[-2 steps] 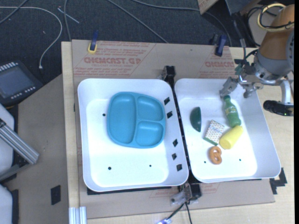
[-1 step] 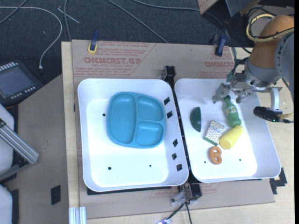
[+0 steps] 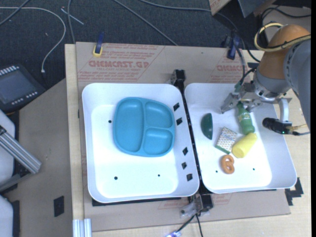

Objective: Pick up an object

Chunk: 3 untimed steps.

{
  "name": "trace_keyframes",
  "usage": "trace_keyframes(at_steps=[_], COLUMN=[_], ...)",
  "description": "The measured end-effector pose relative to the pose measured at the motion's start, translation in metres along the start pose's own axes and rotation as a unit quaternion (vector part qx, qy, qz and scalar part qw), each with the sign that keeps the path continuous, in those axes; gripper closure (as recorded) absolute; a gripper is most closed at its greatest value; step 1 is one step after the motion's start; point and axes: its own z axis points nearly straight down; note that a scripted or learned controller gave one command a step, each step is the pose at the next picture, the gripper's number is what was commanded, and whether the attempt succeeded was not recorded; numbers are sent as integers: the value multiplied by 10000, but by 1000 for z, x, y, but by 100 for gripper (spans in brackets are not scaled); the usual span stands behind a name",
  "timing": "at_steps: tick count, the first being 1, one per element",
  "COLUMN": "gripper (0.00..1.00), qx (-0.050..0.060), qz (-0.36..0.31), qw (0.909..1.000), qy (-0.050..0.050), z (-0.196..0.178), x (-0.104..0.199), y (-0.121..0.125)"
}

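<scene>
At three o'clock of my feed, my arm (image 3: 296,63) shows grey casing, an orange band, a yellow cable loop and metal-grey wrist parts.

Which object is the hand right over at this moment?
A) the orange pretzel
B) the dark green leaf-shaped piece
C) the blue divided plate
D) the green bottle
D: the hand sits at the top end of the green bottle in the right bin, while the blue divided plate lies off in the left bin.
</scene>
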Motion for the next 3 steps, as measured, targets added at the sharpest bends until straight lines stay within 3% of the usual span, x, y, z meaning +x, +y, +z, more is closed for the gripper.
trace_keyframes(at_steps=[1, 3], gripper=[100, 100], qx=[-27, -62], qz=[-6, 0], qw=[10000, 10000], qy=[-7, -15], z=[-14, -134], x=[0, 7], y=[2, 3])
